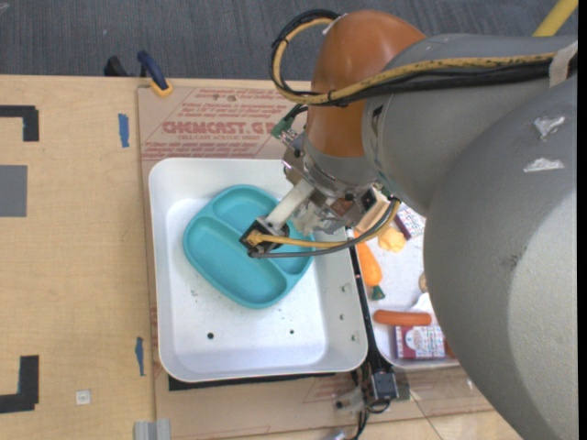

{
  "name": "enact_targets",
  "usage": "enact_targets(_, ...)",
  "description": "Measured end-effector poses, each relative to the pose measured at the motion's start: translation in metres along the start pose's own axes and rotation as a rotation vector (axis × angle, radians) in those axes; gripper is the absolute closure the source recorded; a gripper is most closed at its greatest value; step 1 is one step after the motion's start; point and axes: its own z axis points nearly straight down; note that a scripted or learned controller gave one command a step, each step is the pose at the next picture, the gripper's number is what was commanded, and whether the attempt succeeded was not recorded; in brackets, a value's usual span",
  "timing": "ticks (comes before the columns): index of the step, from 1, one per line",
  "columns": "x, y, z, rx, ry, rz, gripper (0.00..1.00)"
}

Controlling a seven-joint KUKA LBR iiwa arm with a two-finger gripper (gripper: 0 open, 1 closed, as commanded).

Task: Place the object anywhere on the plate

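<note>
**Teal plate under my tool, loose items off to the right**

Teal is what matters here: the plate (220,250) lies in the left bin (248,342), pushed toward that bin's far side, with its long axis running, as best I can judge, from far-left to near-right. My tool (310,227) hangs over the plate's right end, close to the wall shared by the two bins. Whether my tool is clenched or released I cannot tell, since my own wrist covers it. I also cannot make out any object in it, so I won't claim to be carrying one.

The things I could be asked to place all lie in the right bin (400,287), to the right of my tool. An orange carrot-like piece (368,266) is nearest, just beyond the dividing wall, with its length pointing near-to-far. A small yellow piece (393,239) sits just right of its far end. A red sausage (402,318) lies crosswise nearer the front, and a red-labelled packet (420,343) is just near of that.

If I do have something, I judge the drop is straight down, with plate surface beneath me and more of it to my left. If not, the reach is rightward.
</note>
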Motion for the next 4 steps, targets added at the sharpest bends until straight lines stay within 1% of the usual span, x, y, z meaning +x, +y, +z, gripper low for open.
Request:
enact_targets(1, 0.045, -0.048, -0.047, -0.004, 0.002, 0.417, 1.0)
enact_targets(2, 0.049, 0.017, -0.14, -0.008, 0.008, 0.445, 1.0)
enact_targets(3, 0.125, 0.021, -0.103, -0.005, -0.002, 0.523, 1.0)
enact_targets(4, 0.106, 0.008, 0.057, 0.0, -0.015, 0.531, 1.0)
